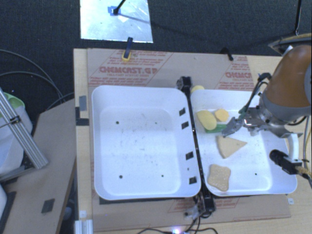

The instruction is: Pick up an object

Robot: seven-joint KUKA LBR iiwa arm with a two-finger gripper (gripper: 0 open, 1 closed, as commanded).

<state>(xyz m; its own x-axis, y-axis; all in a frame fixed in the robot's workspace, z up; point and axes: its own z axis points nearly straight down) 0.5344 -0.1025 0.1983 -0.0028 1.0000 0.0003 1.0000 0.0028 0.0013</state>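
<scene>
The right bin (253, 177) holds several toy foods. A yellow lemon-shaped piece (206, 120) lies beside a small orange-yellow piece (222, 115), with a green piece (220, 128) just below them. A pale wedge (230, 146) lies mid-bin and a tan bread slice (219, 177) lies near the front wall. My gripper (233, 126) hangs low over the bin, its tip just right of the green piece and above the wedge. I see nothing held in it.
The left bin (141, 145) sits beside the right one, with a black divider (191, 135) between them. A small yellow ball (197, 88) rests at the right bin's back rim. The arm's orange band (292, 77) looms over the right side.
</scene>
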